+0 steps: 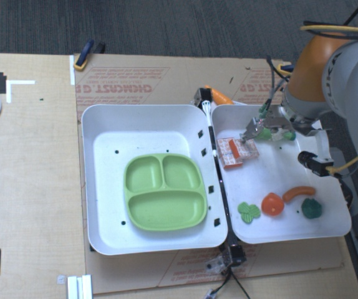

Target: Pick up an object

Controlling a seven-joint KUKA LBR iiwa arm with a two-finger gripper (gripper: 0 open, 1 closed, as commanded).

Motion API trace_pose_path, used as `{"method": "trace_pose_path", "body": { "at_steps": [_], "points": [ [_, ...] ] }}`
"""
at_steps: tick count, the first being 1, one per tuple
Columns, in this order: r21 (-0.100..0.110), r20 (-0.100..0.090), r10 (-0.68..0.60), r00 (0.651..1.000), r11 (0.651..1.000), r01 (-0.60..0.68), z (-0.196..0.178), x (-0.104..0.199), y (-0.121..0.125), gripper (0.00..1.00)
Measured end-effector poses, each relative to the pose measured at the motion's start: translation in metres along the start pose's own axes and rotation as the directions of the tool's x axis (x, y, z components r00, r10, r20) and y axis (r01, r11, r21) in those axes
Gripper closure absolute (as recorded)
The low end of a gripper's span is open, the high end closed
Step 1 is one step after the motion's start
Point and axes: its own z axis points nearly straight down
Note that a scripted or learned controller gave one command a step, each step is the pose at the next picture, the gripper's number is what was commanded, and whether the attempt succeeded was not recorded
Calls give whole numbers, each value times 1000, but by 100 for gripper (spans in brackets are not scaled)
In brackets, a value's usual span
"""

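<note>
My gripper (252,134) hangs low in the right bin (328,226), near its back left part. Its tip is right at the far right corner of a red and white packet (234,153) that lies flat on the bin floor. Whether it touches the packet I cannot tell. Along the front of the same bin lie a green leafy toy (249,212), an orange-red round fruit (272,204), an orange sausage-shaped piece (299,193) and a dark green lump (312,208), all apart from the gripper.
The left bin (98,167) holds a light green divided plate (165,191). An orange object (220,96) sticks up behind the wall between the bins. A blue and yellow tool (85,53) lies on the bench at the back left. The arm's body (347,61) fills the right side.
</note>
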Motion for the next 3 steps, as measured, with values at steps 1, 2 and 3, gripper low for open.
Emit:
{"method": "trace_pose_path", "body": {
  "at_steps": [1, 2, 3],
  "points": [
    [2, 9, -45, 999, 999, 45, 12, 21, -5, 0],
    [1, 7, 94, 996, 996, -94, 13, 19, -32, 0],
    [-1, 9, -144, 990, 990, 144, 11, 26, -31, 0]
  ]
}}
